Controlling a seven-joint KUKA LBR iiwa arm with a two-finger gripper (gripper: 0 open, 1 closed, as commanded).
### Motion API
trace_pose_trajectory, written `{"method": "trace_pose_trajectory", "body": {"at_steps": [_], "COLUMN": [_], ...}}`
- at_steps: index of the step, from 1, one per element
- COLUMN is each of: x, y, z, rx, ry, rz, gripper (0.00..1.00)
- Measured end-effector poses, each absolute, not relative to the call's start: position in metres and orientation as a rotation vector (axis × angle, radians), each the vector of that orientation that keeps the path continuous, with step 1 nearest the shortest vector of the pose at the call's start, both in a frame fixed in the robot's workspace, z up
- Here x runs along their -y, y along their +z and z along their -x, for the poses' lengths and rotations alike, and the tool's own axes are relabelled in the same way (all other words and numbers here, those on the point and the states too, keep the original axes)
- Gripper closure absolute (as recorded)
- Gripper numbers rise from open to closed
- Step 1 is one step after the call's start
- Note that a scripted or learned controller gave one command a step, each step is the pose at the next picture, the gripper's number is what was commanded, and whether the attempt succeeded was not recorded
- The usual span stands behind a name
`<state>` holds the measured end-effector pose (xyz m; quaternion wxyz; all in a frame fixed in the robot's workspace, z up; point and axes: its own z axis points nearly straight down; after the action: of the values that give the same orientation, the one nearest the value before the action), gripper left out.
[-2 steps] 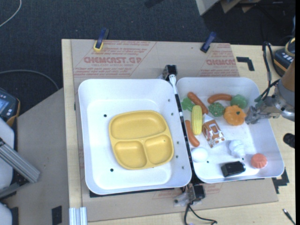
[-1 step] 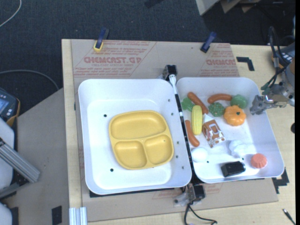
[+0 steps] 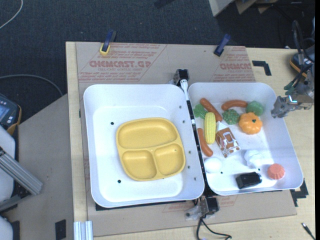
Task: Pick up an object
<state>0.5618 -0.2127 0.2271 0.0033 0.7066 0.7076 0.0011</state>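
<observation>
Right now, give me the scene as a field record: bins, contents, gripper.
left bin: holds a yellow divided tray, three compartments, nothing in them
right bin: holds the toy items
upper items: two sausages, green pieces, corn cob, orange pumpkin
lower items: third sausage, white egg, black block, orange-pink ball
gripper: at the right bin's right rim, upper part, nothing seen held
finger state: cannot tell
</observation>
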Motion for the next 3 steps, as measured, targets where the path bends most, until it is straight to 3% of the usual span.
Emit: {"method": "trace_pose_trajectory", "body": {"at_steps": [3], "x": [0.06], "y": [0.21], "z": [-0.584], "rx": [-2.231], "ry": [0.001], "rz": [-2.217], "gripper": [1.0]}}
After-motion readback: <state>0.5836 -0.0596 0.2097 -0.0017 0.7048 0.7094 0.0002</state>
